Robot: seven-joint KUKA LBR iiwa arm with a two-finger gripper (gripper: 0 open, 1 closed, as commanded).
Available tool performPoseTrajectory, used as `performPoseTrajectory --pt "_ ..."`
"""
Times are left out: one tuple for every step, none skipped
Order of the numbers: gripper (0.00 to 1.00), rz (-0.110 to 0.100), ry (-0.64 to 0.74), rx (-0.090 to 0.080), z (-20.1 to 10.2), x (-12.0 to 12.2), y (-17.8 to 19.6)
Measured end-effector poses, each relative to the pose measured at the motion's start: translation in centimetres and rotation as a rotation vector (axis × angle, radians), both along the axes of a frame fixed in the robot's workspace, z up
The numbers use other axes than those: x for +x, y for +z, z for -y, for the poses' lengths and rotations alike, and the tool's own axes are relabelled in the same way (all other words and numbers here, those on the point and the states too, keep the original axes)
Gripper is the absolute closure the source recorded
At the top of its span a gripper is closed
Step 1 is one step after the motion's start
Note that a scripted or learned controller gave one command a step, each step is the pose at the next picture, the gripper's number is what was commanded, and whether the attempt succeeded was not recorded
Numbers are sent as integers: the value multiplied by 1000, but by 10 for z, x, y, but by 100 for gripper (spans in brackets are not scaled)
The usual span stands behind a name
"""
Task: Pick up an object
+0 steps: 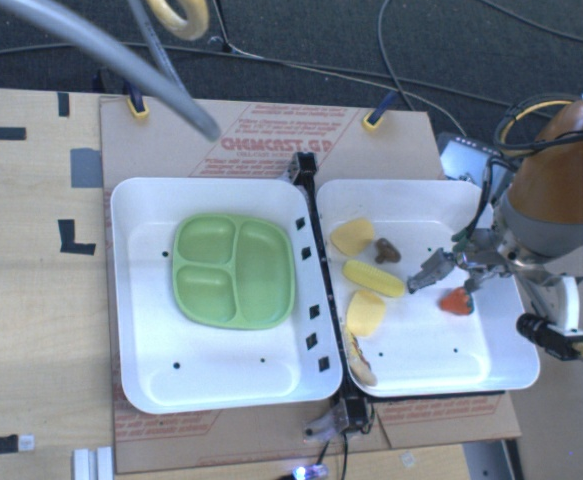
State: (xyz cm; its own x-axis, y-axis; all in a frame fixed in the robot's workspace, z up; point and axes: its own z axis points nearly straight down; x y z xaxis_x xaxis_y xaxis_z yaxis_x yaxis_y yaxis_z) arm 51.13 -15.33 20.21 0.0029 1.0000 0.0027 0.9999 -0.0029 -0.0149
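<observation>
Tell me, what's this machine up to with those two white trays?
A robot arm reaches in from the right over the right bin, trying to pick something up. Its gripper hangs just above a small red object, with nothing visibly held. Nearby lie three yellow pieces and a small brown lump. The left bin holds a green divided plate, which is not being handled.

Small red object (457, 302) lying in right bin, near yellow pieces (372, 276)
</observation>
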Motion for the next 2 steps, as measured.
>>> performPoseTrajectory --pt "0 13 4 -2 0 3 7" --pt "0 10 4 -2 -2 4 -36"
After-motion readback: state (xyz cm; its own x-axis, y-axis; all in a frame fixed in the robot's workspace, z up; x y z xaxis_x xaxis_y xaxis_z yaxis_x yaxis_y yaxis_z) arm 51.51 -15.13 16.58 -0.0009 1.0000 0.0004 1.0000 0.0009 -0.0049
